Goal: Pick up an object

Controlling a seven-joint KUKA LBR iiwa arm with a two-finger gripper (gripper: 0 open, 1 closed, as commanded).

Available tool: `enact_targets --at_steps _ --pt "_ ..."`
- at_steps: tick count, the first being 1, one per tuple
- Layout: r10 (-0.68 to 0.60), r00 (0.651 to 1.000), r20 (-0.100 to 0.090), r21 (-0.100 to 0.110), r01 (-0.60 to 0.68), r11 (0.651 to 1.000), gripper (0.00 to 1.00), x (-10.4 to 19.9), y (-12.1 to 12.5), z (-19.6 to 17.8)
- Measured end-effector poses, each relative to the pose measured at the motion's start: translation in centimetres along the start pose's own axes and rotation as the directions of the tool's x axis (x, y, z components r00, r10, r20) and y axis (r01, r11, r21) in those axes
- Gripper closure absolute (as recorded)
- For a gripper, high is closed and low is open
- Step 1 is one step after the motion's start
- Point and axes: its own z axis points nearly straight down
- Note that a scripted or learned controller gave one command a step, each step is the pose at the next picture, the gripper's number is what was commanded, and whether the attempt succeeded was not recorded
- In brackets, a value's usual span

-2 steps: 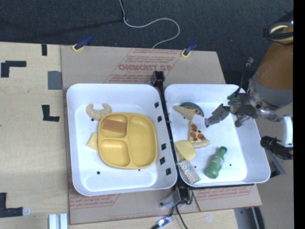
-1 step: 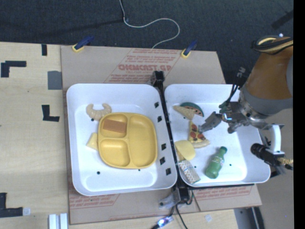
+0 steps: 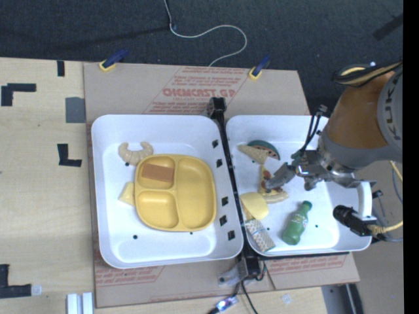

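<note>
Even, fairly bright light falls from overhead, leaving only faint, soft shadows beneath the yellow divided plate [image 3: 175, 193] and the green bottle [image 3: 296, 222]. The left white bin [image 3: 105, 175] and right white bin [image 3: 327, 239] glow close to washed out. Fine detail is soft and somewhat grainy throughout; the dark floor [image 3: 78, 18] above the tabletop [image 3: 39, 175] reads dim.

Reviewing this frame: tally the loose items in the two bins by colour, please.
Yellow: 3 – divided tray, wedge, lemon-like piece
Tan: 3 – croissant, slice, piece under the gripper
Green: 1 – bottle
Teal: 1 – item
Silver: 1 – packet
Total: 9
</note>
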Motion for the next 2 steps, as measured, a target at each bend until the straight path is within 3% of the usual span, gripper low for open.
enact_targets --at_steps 1,2 --pt "0.001 1.000 -0.001 0.002 -0.001 1.000 0.00 -0.6 0.2 4.7" --pt "0.003 1.000 0.000 -0.009 -0.003 1.000 0.00 -0.5 0.4 9.8"
